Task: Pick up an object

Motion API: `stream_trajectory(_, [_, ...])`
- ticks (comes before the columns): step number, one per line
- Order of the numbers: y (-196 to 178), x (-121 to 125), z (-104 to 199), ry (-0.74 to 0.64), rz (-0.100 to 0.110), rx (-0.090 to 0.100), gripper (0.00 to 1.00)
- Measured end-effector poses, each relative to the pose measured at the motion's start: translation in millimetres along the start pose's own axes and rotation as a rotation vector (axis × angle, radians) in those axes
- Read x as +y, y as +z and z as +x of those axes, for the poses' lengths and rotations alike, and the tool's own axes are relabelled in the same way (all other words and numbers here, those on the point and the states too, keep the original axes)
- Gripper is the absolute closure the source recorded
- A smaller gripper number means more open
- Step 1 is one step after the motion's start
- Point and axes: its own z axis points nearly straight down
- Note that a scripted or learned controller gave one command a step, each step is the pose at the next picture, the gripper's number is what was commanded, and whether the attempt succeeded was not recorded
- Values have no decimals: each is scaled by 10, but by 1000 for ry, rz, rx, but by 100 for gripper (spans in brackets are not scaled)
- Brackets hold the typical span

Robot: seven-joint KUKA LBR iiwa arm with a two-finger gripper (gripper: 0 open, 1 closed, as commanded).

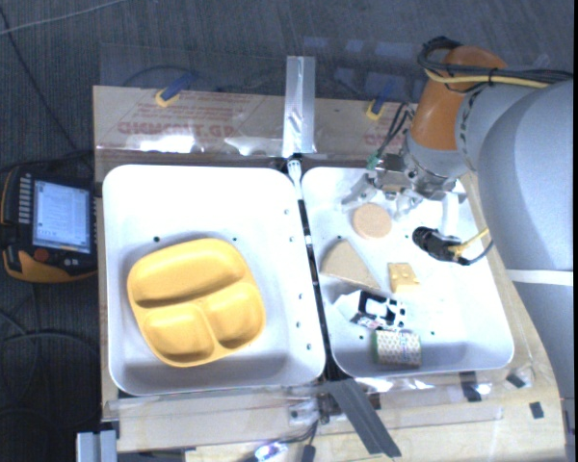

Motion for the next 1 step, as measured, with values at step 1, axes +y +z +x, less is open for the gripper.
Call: stream_trajectory(1, [-85, -4, 1, -2, 2, -3, 100])
